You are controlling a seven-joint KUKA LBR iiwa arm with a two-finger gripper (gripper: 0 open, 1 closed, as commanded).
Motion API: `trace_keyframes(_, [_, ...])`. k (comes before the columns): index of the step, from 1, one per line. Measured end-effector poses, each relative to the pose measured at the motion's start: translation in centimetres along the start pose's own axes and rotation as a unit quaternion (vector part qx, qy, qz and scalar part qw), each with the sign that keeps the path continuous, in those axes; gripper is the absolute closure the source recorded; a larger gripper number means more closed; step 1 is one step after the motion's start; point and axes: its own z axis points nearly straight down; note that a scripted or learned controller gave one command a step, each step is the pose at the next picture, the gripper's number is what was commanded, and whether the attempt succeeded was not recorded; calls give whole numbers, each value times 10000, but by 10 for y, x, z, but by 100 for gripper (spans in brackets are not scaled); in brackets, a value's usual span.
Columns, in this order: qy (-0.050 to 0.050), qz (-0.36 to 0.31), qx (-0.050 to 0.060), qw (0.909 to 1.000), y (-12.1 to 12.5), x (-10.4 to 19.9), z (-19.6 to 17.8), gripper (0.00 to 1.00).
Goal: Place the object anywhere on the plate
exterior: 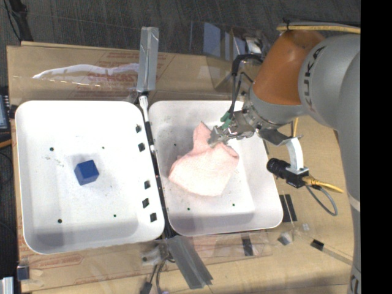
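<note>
Where the two shallow white bins sit side by side on the bench, the left bin (37, 164) holds a small blue cube (87, 171), matte and sharp-edged, resting flat on the speckled plastic floor well apart from every wall. The right bin (263, 207) holds a pink cloth (205, 167), soft and rumpled, spread in an uneven lobed shape across the middle of the floor, with one corner drawn up into a peak toward the upper right. The gripper (222, 135), small and metallic with a touch of green on it, sits right at that raised peak, below the arm's (318, 66) smooth grey casing and glossy orange band. Its fingers look drawn close together against the cloth's lifted corner, though whether the fabric actually lies between them is too small to tell. A black cylindrical fitting (278, 167) on a white bracket juts from the wrist over the bin's right rim. Brown cardboard (73, 66) lies flat behind both bins.
</note>
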Motion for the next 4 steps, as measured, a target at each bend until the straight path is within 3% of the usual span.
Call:
trace_keyframes(1, [7,-2011,17,9796,-6,51,11,100])
trace_keyframes(2, [2,-3951,8,9186,-13,102,-1,100])
trace_keyframes(3, [4,-5717,10,8204,-21,152,7,100])
trace_keyframes(4, [-9,-6384,-2,7697,-19,202,3,100])
